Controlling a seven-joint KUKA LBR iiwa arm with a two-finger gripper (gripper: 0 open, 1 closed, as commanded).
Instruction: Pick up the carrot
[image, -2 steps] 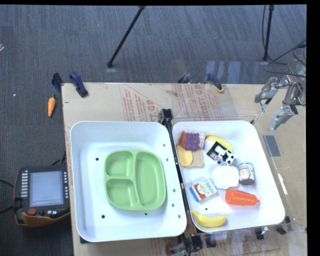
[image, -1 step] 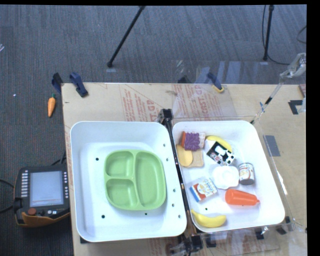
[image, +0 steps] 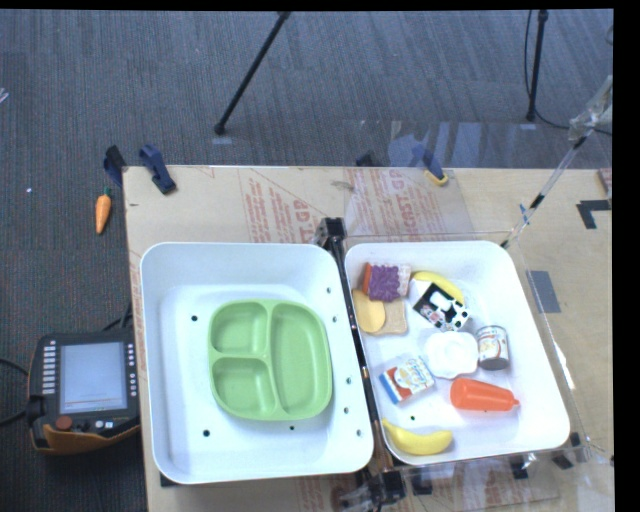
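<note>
Left to right, you see a green divided plate (image: 271, 358) in the left bin (image: 160, 300), then the carrot (image: 483, 395) lying unlifted among toy food in the right bin (image: 535, 330), and I cannot tell the hand's state.

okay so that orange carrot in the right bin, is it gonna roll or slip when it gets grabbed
The carrot looks like smooth, rigid plastic, so probably stiff and a bit slippery. Its tapered, rounded body lies on its side, so it may roll or pivot if nudged.
</note>
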